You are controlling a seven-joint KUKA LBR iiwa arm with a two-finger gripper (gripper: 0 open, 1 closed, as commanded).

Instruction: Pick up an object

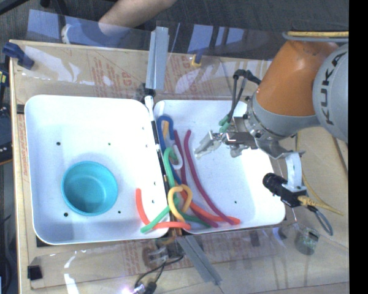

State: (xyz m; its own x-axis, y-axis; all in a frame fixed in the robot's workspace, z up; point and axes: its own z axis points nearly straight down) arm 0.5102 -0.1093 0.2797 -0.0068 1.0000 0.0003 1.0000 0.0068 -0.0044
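My gripper [210, 143] hangs over the upper middle of the right bin [257, 195], fingers pointing left and open, with nothing between them. Just left of it lies a tangle of soft cords along the bin divider: a blue loop [165, 129], a green cord [169, 162], a white loop [177, 159], two maroon cords [194, 177], a yellow loop [180, 199] and a red cord [216, 217]. An orange cord [140, 207] and a green end [152, 227] spill into the left bin [61, 121]. A teal bowl [89, 188] sits upright in the left bin.
The arm's orange band [291, 78] and grey wrist cover the right bin's upper right. A black fitting with a yellow cable [281, 187] sits at that bin's right wall. A metal bar [156, 57] stands behind the divider. A person's arm [141, 2] shows beyond the bench.
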